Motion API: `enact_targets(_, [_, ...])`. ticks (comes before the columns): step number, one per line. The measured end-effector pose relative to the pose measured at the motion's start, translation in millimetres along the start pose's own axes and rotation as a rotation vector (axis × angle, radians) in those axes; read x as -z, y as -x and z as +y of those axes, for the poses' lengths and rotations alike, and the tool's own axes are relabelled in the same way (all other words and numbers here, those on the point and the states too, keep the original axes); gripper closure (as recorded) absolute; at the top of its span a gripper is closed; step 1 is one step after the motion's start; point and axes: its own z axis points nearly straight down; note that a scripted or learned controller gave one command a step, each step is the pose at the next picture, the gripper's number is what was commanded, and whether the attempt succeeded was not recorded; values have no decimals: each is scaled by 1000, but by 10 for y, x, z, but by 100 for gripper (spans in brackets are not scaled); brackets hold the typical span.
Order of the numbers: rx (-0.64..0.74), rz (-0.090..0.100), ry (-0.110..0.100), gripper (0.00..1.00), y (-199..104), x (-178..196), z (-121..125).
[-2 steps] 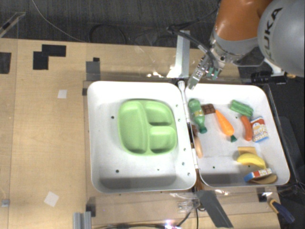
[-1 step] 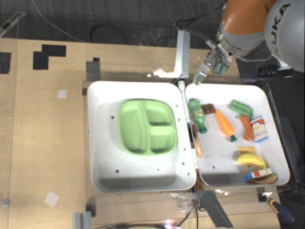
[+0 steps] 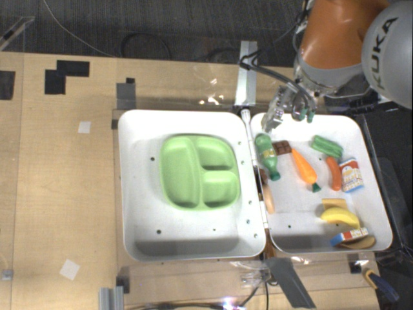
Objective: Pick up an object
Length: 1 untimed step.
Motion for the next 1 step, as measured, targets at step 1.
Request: enact_targets(1, [120,-3,0,100,248,-27,-473])
